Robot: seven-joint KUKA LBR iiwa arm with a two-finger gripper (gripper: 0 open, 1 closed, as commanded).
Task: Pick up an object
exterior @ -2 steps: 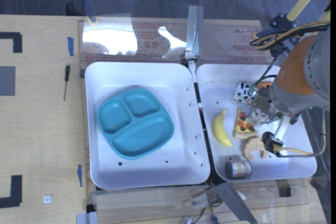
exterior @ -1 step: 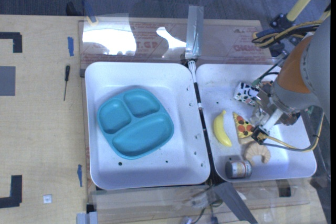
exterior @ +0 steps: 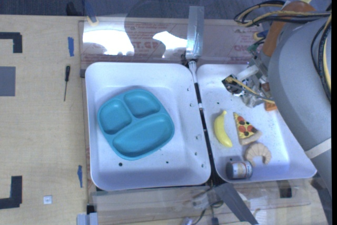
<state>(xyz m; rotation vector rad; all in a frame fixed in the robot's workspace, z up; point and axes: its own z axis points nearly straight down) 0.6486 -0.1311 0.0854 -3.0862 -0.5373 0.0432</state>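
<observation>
Yellow and gently curved, the banana (exterior: 222,129) lies in the right bin (exterior: 295,163), near that bin's left wall, with its long axis running almost straight up and down the view; its narrow stem end points toward the far side and its rounder end toward the near side, the curve bowing to the left. Just to its right lies a pizza slice (exterior: 245,128), a tan wedge with a red top dotted dark, its tip pointing toward the far left and its crust toward the near right. Below the slice sits a pale brown croissant (exterior: 258,153), and beside that, nearer the front rim, a small silver can (exterior: 238,169) lies on its side.

The left bin (exterior: 100,81) holds a blue divided plate (exterior: 136,123) with three compartments, set at a slant.

The grey arm (exterior: 303,81) reaches in from the right over the far part of the right bin. Its pincer (exterior: 243,86) hangs above the bin's far right area, well apart from the banana and the other toys; a tangle of dark and yellowish parts sits at its tip, and I cannot tell whether it is open or closed, or whether anything is between its parts.

The bins rest on a light wooden table (exterior: 37,139).
</observation>
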